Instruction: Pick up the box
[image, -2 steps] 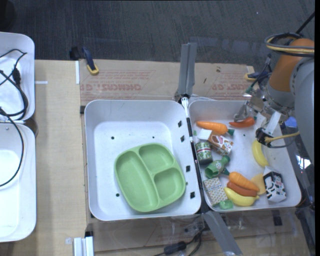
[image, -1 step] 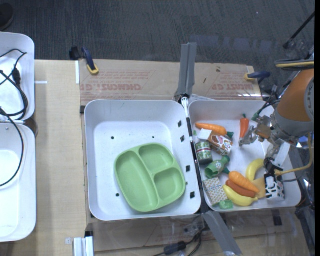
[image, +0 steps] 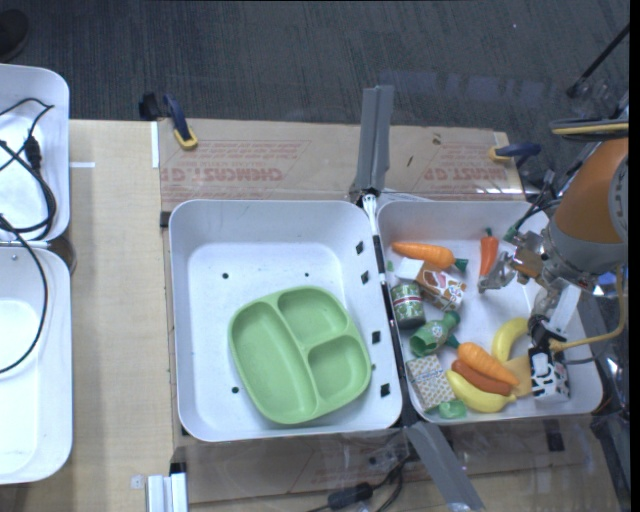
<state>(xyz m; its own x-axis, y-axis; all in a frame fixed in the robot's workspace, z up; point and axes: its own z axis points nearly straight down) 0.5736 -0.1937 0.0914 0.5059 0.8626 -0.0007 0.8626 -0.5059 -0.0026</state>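
Note:
A small orange-and-white box (image: 441, 287) lies tilted in the right bin (image: 586, 398), just below a toy carrot (image: 424, 253). My gripper (image: 494, 275) hangs over the same bin, a short way right of that box and apart from it, beside an upright small carrot (image: 487, 253). Nothing shows in its grasp. A second, checkered box (image: 428, 379) lies near the bin's front left corner.
The right bin also holds a green can (image: 406, 301), a green toy (image: 432, 335), a carrot (image: 484, 361), a sausage (image: 487, 381), two bananas (image: 508, 337) and a black-and-white carton (image: 548, 378). The left bin (image: 200, 260) holds a green divided plate (image: 300, 352).

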